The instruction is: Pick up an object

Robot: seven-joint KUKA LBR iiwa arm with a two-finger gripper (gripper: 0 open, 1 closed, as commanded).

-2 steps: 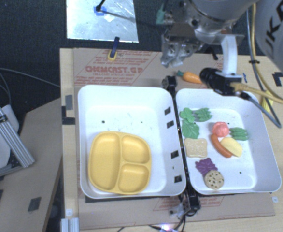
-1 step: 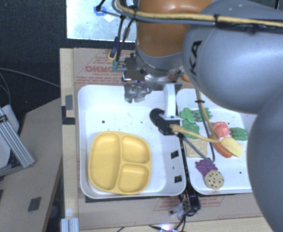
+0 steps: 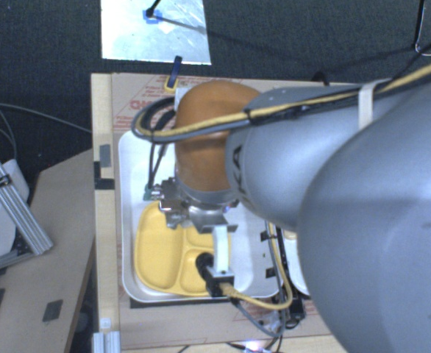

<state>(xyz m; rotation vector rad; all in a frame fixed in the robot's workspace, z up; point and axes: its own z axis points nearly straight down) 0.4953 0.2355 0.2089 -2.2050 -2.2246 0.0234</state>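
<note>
the yellow divided tray (image 3: 159,259) lies in the left bin (image 3: 129,190), under the arm (image 3: 333,197). i cannot tell whether the jaws are apart or together. risk: they may slip off its wide, shallow rim.

Left bin roofed over by the arm, with gaps at its edges

The grey arm (image 3: 340,197) comes in from the right and hangs over most of the white bin (image 3: 127,197). Its orange band (image 3: 201,138) covers the bin's far half and middle. A yellow divided tray (image 3: 157,252) takes up the near-left floor, close against the left wall. Bare floor shows in a narrow strip along the left wall beyond the tray, and in a small patch just right of the tray, beside the wrist. The desk (image 3: 104,219) left of the bin lies open.
</note>
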